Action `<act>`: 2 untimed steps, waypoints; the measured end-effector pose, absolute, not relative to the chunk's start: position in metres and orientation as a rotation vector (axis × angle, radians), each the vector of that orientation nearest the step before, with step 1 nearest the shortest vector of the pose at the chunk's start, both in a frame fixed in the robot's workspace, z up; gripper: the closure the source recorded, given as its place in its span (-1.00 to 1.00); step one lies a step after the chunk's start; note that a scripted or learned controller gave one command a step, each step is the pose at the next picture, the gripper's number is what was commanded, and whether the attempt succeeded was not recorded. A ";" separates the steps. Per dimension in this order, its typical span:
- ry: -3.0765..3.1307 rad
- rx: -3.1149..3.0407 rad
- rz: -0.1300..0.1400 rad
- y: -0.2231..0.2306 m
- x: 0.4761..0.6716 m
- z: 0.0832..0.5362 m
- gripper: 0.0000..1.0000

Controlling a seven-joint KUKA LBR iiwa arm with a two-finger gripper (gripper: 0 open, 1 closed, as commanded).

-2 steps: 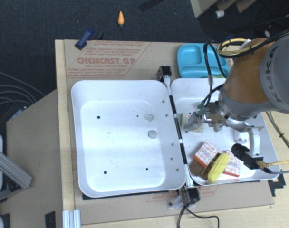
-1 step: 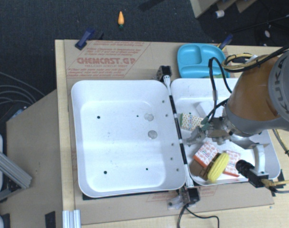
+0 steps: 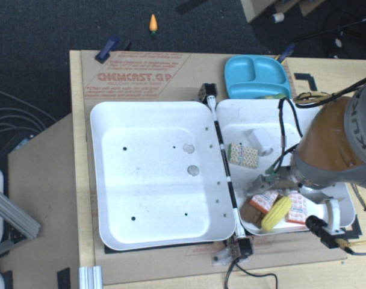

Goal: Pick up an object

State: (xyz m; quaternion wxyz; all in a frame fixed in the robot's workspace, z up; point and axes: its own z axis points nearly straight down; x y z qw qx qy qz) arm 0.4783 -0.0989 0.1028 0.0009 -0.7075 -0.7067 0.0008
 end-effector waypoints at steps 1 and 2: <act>-2.219 -2.222 0.000 -0.098 0.479 0.113 1.00; -2.223 -2.222 -0.001 -0.118 0.510 0.237 1.00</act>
